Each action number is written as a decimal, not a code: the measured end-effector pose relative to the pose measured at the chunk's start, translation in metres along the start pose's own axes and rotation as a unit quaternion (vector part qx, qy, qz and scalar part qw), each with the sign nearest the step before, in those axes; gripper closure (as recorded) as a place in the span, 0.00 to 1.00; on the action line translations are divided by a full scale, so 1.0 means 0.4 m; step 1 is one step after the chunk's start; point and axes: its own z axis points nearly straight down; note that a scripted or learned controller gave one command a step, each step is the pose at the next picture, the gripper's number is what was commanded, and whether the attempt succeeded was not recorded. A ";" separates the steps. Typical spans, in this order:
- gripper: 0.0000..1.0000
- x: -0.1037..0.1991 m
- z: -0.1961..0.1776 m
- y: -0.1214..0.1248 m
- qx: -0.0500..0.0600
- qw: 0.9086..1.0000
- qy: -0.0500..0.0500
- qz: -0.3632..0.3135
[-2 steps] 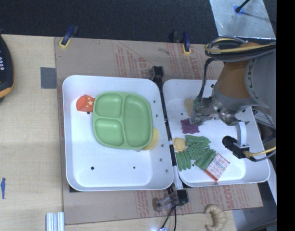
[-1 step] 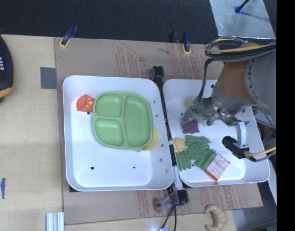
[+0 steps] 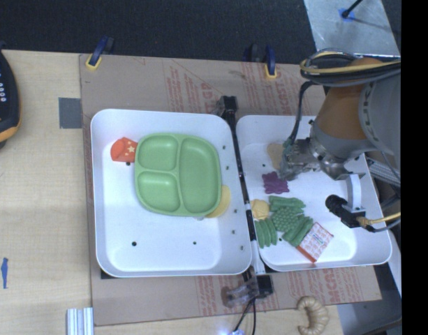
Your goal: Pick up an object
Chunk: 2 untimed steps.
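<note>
The claw (image 3: 289, 165) hangs low in the right bin (image 3: 367, 255), just above a small purple piece (image 3: 274, 183); whether it is apart or together cannot be told. Below the purple piece lie green pea pods (image 3: 286, 217) and a red-and-white packet (image 3: 315, 241).

Small flat purple piece (image 3: 274, 183) in the right bin, just above green pea pods (image 3: 284, 220), near a red-and-white packet (image 3: 315, 241)

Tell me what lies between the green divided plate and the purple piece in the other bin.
In the camera view, between the green divided plate and the purple piece lie bare bin floor and the two bins' adjoining rims.
</note>
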 end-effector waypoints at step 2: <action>0.00 0.022 0.048 0.014 0.002 1.000 0.001 0.001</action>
